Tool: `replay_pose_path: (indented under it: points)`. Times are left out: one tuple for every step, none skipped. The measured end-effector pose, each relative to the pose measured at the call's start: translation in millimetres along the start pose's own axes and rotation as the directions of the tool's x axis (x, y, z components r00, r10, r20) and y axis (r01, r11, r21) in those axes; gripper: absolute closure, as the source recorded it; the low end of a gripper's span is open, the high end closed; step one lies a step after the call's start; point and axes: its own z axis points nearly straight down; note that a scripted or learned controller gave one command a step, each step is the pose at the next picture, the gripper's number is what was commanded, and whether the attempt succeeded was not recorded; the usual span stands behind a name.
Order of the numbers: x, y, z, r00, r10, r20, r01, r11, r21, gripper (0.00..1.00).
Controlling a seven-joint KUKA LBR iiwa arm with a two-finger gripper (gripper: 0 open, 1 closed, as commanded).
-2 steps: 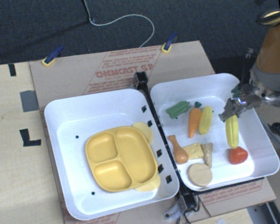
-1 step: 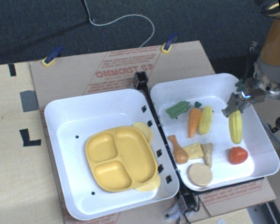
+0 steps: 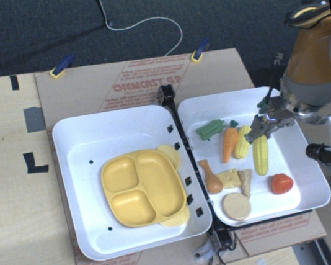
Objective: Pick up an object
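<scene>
1. Two shallow white bins side by side on a cardboard sheet (image 3: 144, 82); right bin (image 3: 304, 156) taken as the landmark throughout.
2. Inside the right bin, near its middle: a yellow corn cob (image 3: 260, 155), pale and ridged, lying roughly upright along the view.
3. Just left of the corn cob: a smaller yellow piece (image 3: 242, 146), then an orange carrot (image 3: 229, 142) with a green top, tilted.
4. Toward the right bin's upper left: a green vegetable (image 3: 210, 129), possibly a pepper or bean; hard to tell which.
5. Along the right bin's left wall: a brown drumstick (image 3: 211, 178); beside it a tan flat piece (image 3: 230, 179) and a beige wedge (image 3: 246, 181).
6. At the right bin's front edge: a round tan bun (image 3: 236, 206); to its right a red tomato (image 3: 281, 183).
7. Over the right bin's upper right part: the gripper (image 3: 258, 132), dark, pointing down-left, tips just above or touching the corn cob's top end. Cannot tell whether open or closed, nor whether anything is grasped.
8. Left of the right bin: the left bin (image 3: 75, 175) holding a yellow divided tray (image 3: 142, 186) with three compartments.
</scene>
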Motion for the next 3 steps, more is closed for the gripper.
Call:
replay_pose_path:
  points:
    - [49, -9, -3, 1.000, -0.001, -0.001, 0.001, 1.000, 0.001, 1.00]
    - [106, -24, -11, 1.000, -0.002, -0.002, 0.002, 1.000, 0.001, 1.00]
    - [150, -46, 1, 1.000, 0.000, 0.000, 0.000, 1.000, 0.004, 1.00]
